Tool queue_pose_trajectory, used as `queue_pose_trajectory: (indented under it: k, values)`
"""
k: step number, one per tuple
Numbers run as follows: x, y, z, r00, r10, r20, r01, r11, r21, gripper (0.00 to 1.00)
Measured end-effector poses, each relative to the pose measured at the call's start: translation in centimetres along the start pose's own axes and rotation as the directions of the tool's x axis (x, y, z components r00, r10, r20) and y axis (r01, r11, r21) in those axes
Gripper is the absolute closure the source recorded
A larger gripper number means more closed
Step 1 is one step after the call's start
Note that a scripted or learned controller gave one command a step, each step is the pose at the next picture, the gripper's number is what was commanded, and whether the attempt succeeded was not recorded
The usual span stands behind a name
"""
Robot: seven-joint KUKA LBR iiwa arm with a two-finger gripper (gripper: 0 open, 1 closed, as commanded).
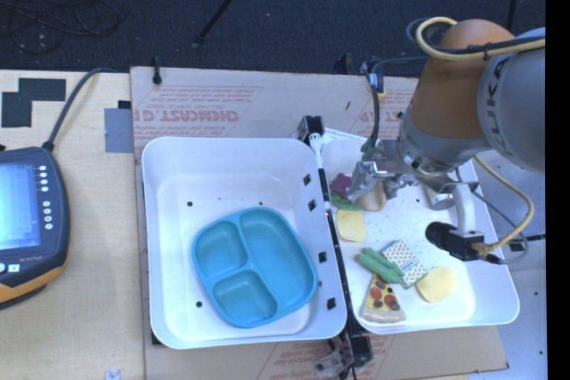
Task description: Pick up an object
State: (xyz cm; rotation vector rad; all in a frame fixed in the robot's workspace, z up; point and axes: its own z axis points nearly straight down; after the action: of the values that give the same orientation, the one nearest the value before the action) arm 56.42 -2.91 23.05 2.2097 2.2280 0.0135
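Observation:
My gripper is low in the upper left part of the right bin. It hangs over a beige piece and beside a purple piece. Just below lies a pale yellow piece. Further toward the front are a green bean pod, a checkered packet, a pizza slice and a yellow lump. The wrist and its metal parts hide the gripper's tip.
The left bin holds a blue divided plate. A black divider runs between the bins. A black cable part hangs over the right bin. A tablet-like pendant lies at the far left.

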Motion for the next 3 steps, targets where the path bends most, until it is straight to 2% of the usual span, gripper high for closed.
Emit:
queue_pose_trajectory:
  k: [1,2,3]
  values:
    - [4.3,-2.5,-0.4,1.0,0.007,0.002,-0.007,1.0,0.014,1.0]
    - [9.4,-1.8,0.4,1.0,0.006,0.003,-0.006,1.0,0.013,1.0]
    - [4.0,-0.2,2.0,1.0,0.012,0.005,-0.012,1.0,0.013,1.0]
